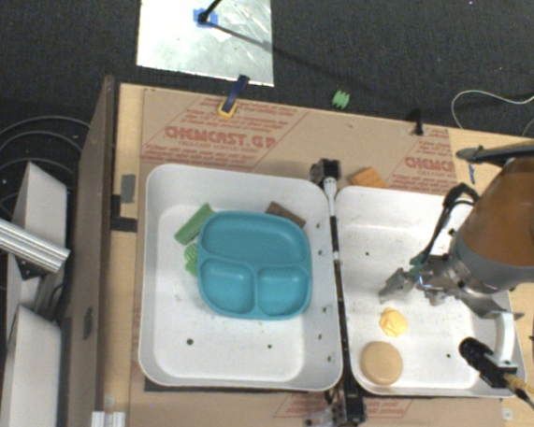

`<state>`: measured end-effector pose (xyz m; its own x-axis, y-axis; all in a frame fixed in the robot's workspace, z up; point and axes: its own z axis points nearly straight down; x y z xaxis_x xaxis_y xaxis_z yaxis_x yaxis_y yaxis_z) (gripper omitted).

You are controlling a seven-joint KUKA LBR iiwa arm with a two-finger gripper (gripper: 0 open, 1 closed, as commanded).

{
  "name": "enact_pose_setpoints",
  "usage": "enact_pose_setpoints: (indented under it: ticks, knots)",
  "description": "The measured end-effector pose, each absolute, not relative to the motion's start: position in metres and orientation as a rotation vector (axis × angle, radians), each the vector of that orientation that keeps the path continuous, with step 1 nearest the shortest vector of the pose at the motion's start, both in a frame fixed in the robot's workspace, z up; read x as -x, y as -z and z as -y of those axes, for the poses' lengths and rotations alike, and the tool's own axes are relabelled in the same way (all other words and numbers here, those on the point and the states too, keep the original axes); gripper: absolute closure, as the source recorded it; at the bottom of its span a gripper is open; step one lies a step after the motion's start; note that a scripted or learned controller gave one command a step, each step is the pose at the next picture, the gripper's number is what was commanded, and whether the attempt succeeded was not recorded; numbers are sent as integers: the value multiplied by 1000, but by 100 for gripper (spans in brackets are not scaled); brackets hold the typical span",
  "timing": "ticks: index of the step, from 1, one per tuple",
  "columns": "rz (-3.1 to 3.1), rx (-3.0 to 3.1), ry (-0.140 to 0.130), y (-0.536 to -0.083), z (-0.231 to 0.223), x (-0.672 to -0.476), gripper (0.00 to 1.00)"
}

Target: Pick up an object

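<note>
Gripper [397,284] low over right bin [454,226], can't tell jaw state tbh. Yellow lump [393,322] just below tips, not between them. Tan disc [382,363] further toward near rim.

Both bins, the left bin [156,338] and the right bin [454,226], are white. In the left one, a light blue divided plate [253,265] covers a green piece [193,223] and a brown piece [287,214]. The right one has a yellow lump [393,322] and a tan disc [382,363]; the arm [520,218] is grey with an orange band.
</note>
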<state>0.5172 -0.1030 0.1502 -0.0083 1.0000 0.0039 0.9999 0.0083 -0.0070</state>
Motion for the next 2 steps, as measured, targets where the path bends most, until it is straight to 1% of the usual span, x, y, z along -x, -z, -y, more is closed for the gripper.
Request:
enact_pose_setpoints:
  ticks: [1, 2]
  knots:
    - [2225, 2227, 1, -111, 174, -586, 0]
    - [2222, 2213, -1, -83, 106, -516, 0]
